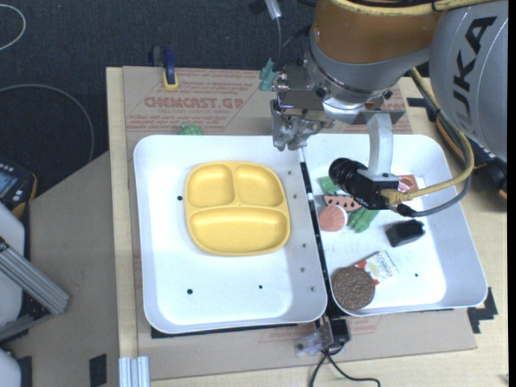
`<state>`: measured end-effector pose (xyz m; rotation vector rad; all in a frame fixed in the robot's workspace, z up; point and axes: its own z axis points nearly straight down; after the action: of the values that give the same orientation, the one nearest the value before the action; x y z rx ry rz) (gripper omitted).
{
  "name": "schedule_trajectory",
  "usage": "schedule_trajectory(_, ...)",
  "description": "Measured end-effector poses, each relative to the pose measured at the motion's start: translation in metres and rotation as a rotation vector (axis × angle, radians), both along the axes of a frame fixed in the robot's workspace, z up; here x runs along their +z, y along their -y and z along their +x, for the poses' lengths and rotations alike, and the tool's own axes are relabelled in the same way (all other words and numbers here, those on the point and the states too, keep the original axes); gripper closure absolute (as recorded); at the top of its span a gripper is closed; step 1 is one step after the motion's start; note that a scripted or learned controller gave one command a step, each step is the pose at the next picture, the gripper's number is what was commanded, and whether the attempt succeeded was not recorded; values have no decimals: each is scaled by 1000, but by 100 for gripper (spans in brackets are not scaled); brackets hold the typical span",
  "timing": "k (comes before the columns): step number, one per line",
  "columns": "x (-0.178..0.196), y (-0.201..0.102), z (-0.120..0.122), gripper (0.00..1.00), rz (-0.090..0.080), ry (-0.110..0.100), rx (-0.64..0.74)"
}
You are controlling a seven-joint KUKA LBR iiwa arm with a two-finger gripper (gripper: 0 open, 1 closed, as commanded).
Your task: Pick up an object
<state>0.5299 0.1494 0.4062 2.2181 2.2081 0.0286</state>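
Observation:
My gripper [291, 138] hangs over the back end of the ridge between the two white bins, pointing down, and I see nothing in it. The left bin [161, 280] holds a yellow divided plate [238, 208], in front of and to the left of the gripper. In the right bin [451, 280] lie a pink round disc [331, 218], a green piece [364, 219], a black block [405, 233], a brown round disc [354, 287] and a white packet with red print [380, 266]. All of these lie nearer the front than the gripper.
A small green item [326, 185] and a red and white item [410, 183] lie at the middle of the right bin. A brown board [210, 99] sits under the bins, with a blue and yellow clamp [169, 67] at its back left. The arm's wide body overhangs the right bin's back.

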Motion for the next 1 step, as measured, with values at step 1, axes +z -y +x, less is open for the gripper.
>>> schedule_trajectory(1,0,-3,-3,100,-5,-18,5)
